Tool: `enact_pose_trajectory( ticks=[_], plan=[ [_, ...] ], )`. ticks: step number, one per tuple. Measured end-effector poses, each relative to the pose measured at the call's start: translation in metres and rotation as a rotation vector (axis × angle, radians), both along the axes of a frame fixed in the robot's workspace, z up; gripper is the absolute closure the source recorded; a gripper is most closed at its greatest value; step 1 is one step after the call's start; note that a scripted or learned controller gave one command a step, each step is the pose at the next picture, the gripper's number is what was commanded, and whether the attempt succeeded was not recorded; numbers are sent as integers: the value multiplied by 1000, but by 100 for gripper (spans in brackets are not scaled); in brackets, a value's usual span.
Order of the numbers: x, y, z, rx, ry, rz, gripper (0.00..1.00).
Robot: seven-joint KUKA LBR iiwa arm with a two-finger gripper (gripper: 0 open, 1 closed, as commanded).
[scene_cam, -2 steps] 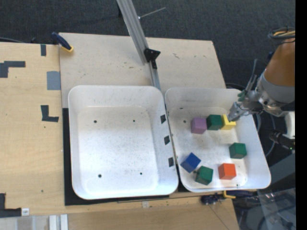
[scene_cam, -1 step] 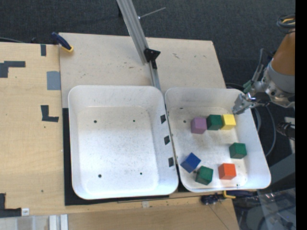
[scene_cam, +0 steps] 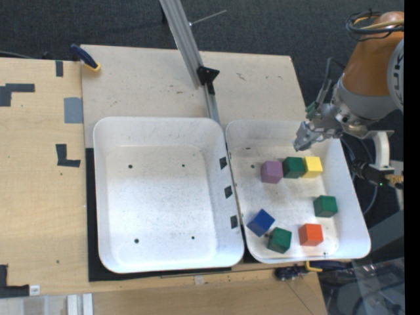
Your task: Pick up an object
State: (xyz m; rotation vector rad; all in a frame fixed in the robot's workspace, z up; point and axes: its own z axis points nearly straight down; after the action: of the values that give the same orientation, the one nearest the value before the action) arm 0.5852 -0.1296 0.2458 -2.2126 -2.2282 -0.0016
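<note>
Spanning most of the bench, the left bin [scene_cam: 161, 195] is the largest thing here, with the right bin [scene_cam: 354, 228] touching it along one side. The arm [scene_cam: 371, 71] enters from the right, its upper part cut off by the frame edge. The gripper [scene_cam: 306, 138] hangs over the far part of the right bin; whether its fingers are spread or closed I cannot tell, since they blur into one grey mass.

Just near of the gripper, apart from it, sits a row of three touching cubes: purple cube [scene_cam: 272, 171], dark green cube [scene_cam: 294, 167], yellow cube [scene_cam: 314, 166]. Nearer still lie a green cube [scene_cam: 325, 206], an orange cube [scene_cam: 311, 234], another green block [scene_cam: 279, 239] and a blue cube [scene_cam: 261, 222].
</note>
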Motion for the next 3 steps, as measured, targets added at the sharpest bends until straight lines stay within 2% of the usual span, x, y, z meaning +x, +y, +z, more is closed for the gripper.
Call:
enact_pose_trajectory(
  ticks=[3],
  plan=[
    [18, 169, 12, 0, 1, 1, 100]
  ],
)
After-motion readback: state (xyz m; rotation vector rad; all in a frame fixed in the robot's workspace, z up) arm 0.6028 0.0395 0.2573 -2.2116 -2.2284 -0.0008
